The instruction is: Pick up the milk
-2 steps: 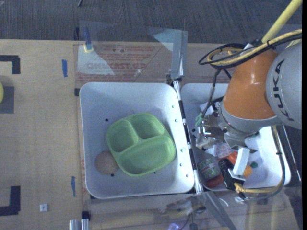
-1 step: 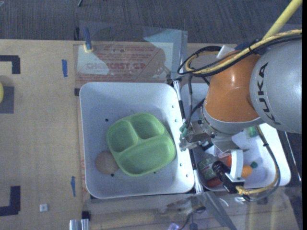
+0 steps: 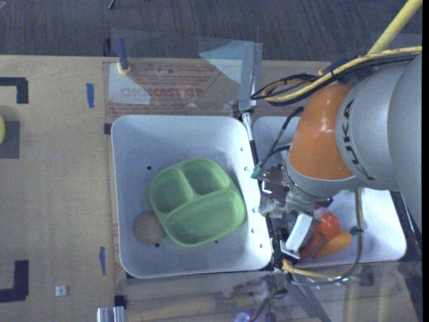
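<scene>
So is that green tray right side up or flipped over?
Right side up: the green tray in the left bin shows its three hollow compartments facing the camera.

Right bin (image 3: 395,243) contents largely behind arm (image 3: 348,136).

A light green plastic divided tray (image 3: 196,202) with three compartments lies in the left white bin (image 3: 134,146), a little toward five o'clock from the bin's middle. A round tan ball-like thing (image 3: 147,227) sits touching the tray's edge at its eight o'clock. In the right white bin (image 3: 385,243), an orange carrot (image 3: 333,244) lies at a slant, with a red pepper-like piece (image 3: 328,223) just at its eleven o'clock. Strips of blue tape (image 3: 90,94) mark the wooden bench (image 3: 53,200) at the left bin's ten o'clock.
</scene>
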`<state>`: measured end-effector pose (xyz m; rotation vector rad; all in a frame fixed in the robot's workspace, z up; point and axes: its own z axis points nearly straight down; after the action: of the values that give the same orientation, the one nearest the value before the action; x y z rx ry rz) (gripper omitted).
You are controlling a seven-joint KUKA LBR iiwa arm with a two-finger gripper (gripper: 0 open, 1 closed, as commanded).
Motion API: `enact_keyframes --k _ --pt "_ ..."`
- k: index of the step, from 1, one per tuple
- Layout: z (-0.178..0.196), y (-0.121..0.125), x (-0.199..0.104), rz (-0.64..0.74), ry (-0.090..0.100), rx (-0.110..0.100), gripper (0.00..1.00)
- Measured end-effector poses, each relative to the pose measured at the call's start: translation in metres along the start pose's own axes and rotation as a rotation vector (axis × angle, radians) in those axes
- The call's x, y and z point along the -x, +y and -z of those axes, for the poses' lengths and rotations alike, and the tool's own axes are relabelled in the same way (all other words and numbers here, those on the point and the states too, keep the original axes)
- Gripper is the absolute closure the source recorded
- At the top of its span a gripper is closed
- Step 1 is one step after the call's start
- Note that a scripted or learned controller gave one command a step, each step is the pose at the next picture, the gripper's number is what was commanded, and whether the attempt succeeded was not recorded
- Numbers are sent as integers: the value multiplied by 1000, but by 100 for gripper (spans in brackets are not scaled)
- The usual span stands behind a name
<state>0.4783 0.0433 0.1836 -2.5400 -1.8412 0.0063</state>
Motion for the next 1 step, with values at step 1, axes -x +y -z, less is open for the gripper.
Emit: enact_keyframes --k 1 --pt "65 -7 -23 -626 0 3 100"
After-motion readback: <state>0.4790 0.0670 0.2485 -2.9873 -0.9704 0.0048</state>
